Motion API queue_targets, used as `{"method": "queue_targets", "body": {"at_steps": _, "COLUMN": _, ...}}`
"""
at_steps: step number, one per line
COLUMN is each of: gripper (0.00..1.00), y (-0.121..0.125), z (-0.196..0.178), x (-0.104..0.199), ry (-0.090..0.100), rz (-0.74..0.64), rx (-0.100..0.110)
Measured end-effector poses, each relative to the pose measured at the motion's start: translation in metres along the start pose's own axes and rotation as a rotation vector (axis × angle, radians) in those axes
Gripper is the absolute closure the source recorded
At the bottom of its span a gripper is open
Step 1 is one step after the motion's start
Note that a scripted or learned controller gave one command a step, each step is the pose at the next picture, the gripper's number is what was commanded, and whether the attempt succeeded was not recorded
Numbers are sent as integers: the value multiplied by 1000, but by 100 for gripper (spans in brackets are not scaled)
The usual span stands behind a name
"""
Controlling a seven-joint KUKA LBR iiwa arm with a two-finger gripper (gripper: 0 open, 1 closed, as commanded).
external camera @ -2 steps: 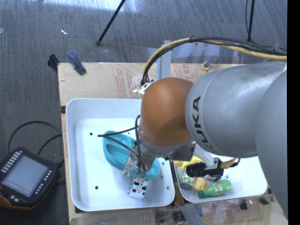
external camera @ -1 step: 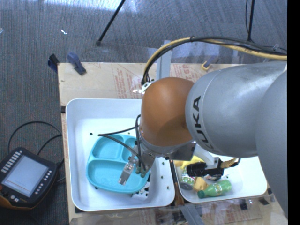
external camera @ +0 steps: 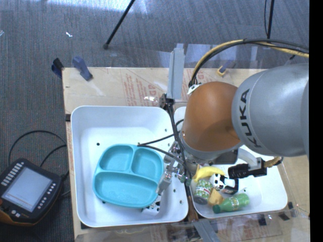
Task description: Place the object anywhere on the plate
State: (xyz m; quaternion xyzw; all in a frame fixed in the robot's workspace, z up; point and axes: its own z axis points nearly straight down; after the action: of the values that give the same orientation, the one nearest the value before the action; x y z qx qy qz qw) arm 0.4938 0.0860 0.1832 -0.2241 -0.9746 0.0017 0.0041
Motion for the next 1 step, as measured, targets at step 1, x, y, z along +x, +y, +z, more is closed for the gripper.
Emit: {"method": "queue_targets", "body": {"at_steps": 1, "gripper": 100, "y": 0, "z": -5, "x": 0, "ry": 7, "rz": 4, "rx": 4}}
